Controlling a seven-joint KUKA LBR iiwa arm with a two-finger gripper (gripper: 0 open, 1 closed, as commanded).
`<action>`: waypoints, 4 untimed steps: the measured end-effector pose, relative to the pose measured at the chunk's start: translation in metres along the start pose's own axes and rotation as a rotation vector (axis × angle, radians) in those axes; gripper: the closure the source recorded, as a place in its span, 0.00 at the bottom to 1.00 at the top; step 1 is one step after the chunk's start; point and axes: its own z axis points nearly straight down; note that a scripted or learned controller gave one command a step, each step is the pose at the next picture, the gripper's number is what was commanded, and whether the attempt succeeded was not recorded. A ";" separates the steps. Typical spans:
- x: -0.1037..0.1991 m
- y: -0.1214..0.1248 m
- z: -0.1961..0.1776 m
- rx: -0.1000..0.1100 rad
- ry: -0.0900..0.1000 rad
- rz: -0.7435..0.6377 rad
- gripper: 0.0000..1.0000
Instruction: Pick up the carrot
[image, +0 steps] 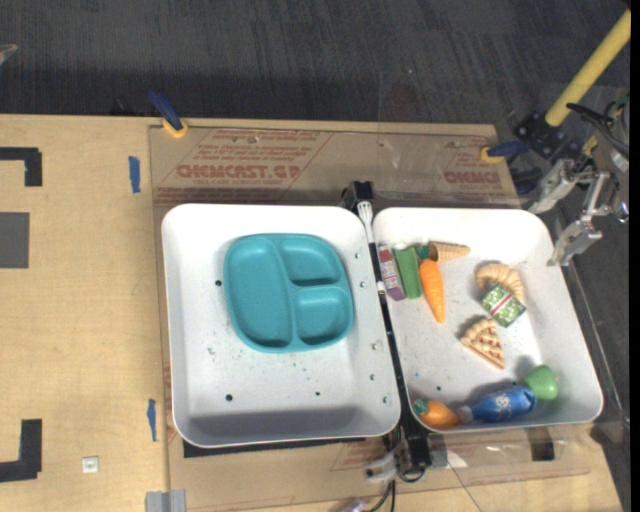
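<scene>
Carrot (432, 287) lies in right bin (570, 300), beside a green block (407, 271). Claw (585, 225) sits at that bin's upper right corner; finger state probably unreadable, can't tell.

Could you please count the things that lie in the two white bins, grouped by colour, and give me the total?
Teal: 1, the divided plate in the left bin
Orange: 2, the carrot, a small piece
Green: 3, a stick, a carton, a round fruit
Tan: 3, a cone, a croissant, a waffle slice
Blue: 1, a bottle
Purple: 1, a packet
Total: 11
</scene>
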 end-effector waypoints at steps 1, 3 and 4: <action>0.044 0.063 0.129 -0.003 0.010 0.301 0.00; 0.010 0.116 0.181 -0.001 -0.002 0.868 0.00; 0.006 0.117 0.168 -0.003 -0.013 0.863 1.00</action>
